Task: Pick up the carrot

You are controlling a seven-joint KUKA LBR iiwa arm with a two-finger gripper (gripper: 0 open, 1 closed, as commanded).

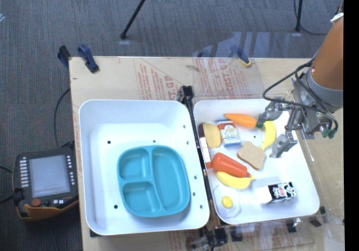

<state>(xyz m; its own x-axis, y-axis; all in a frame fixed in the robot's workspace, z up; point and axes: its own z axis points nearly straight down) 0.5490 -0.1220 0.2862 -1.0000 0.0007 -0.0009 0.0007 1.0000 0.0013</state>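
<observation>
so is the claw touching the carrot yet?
Apart. The camera view shows the claw hanging right of the carrot, with a banana and bare white bin floor between them.

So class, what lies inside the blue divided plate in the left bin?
All three compartments of the blue plate show bare blue. The white bin floor beneath the plate is covered and cannot be seen.

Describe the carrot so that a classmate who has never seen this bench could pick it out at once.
Look in the right bin, along its far side. The carrot lies there on its side, next to the upright banana. It is a slim, pointed orange cone with a green stub end, paler than the fatter red-orange piece nearer the camera.
</observation>
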